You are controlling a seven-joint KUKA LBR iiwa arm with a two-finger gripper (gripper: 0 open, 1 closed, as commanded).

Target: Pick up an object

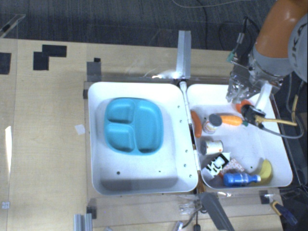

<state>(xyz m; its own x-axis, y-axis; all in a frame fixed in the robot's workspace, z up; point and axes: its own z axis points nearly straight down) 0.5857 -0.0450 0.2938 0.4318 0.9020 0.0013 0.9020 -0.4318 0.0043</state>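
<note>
White plastic forms the two bins on the bench [43, 143]. The left bin [101, 177] is seen at the centre of the frame and carries a blue tray [133, 125] with three compartments. The right bin [284, 170] is seen at the right and carries the loose things: an orange carrot [230, 121] in its upper middle, a small jar [210, 125] just left of it, a white cup [212, 146] below that, a black-and-white box [216, 164], a blue bottle [239, 179] and a yellow banana [264, 170] along the lower edge.

The arm is seen entering at the upper right, and the claw [239, 96] is held low over the upper part of the right bin. Whether anything is gripped cannot be told, as the tip is blurred against an orange-red patch beneath it.

The carrot is judged the likeliest target. It lies just below the claw in the frame and slightly to the left, very near it, with its long axis running nearly left to right. A grip across that axis would be called for, and a short move down-frame would be needed first.
</note>
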